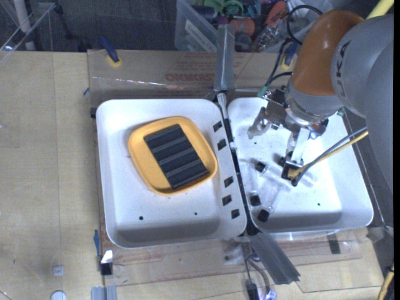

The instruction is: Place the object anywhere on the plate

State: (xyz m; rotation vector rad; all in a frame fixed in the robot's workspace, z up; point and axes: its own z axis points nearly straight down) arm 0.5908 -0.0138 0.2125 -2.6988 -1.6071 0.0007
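Placement looks already made: a black ribbed object [174,155] is seen lying flat on the yellow plate [139,144] in the left bin [112,186]. The gripper [275,144] is poised over the right bin [337,199], well apart from the plate, jaws spread wide with nothing between them. No further carry seems called for; only a withdrawal is judged to remain.

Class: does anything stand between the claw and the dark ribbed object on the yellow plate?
Just the meeting rims of the two bins, running between them. The claw is over the right bin; the ribbed object lies on the yellow plate in the left bin.
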